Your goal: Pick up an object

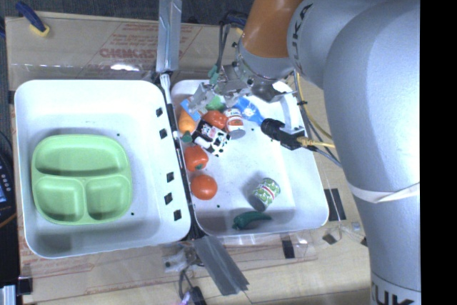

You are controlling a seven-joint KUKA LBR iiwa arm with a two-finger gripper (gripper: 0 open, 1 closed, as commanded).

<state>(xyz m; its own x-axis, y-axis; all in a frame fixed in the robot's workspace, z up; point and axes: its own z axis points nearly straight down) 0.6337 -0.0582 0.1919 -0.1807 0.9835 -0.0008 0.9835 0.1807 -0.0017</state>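
The big grey arm with its orange band [275, 14] reaches in from the right and hangs low over the far end of the right-hand shallow white bin [308, 175], and its gripper [227, 86] sits right above a tight heap of small things there; the metal and cabling at the wrist crowd the view, so I cannot tell how the pincer stands or whether anything is caught in it. Directly under it lies the cluster: a small jar with a red body and a white label [234, 123], a black-and-white spotted block like a die [212, 136], a flat blue-and-white packet [246, 109] and an orange carrot-like piece [186, 123] against the bin's left wall. Nearer the camera, along that same wall, sit two round red-orange tomatoes [196, 157], one just below the other and slightly apart. Well apart from the heap, toward the near right of the bin, a small can with a green-and-white label [265, 192] lies tilted on its side, and a dark green pepper-shaped piece [250, 220] rests just beside the near wall. Over in the left white bin [43, 100] lies a pale green plastic tray with three compartments [82, 178].
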